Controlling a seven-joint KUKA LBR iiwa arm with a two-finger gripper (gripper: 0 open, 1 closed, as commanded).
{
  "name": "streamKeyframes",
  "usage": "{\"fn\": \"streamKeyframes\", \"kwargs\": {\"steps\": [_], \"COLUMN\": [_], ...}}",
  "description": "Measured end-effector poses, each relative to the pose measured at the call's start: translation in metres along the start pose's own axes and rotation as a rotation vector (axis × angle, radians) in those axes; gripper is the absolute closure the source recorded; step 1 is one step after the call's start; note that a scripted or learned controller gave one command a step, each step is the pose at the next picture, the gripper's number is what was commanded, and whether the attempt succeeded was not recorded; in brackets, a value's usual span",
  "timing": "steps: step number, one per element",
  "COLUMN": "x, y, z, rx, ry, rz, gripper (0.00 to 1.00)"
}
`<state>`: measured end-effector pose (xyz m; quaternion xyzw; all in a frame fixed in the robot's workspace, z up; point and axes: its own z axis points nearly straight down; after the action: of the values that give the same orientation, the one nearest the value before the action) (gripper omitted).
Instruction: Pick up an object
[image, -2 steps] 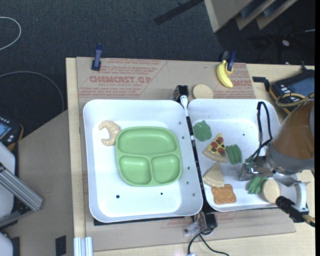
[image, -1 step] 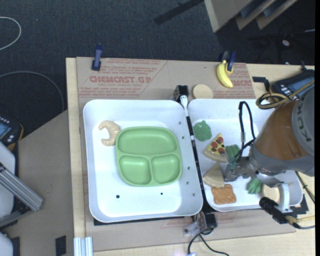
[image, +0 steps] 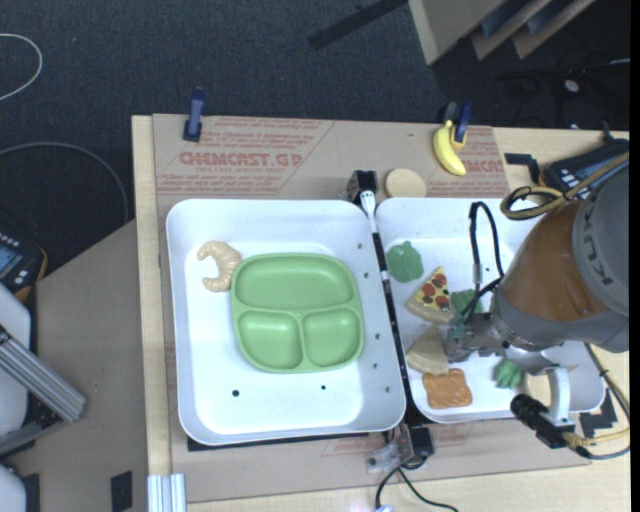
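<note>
tool (image: 458, 340) low in right bin (image: 440, 215) | grip state unclear | arm (image: 560, 290) hides bin's right side

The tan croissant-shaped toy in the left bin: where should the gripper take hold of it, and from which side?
Grip the tan croissant-shaped toy across its thick middle, coming straight down from above. It lies flat and curls like a C, beside the green divided plate, so close the fingers across the arc, probably avoiding the thin ends.

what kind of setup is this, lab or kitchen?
Most likely a robot lab bench, not a kitchen: two white bins sit on a board clamped to the bench, the food is toys such as a pizza slice and a croissant, and loose cables run around the arm.
</note>
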<state>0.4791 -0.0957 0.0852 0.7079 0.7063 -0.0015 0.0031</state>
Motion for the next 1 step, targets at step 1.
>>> {"fn": "streamKeyframes", "kwargs": {"steps": [1], "x": [0.1039], "y": [0.0095], "z": [-0.1035], "rx": [-0.003], "ry": [0.005], "rz": [-0.003], "gripper": [1.00]}}
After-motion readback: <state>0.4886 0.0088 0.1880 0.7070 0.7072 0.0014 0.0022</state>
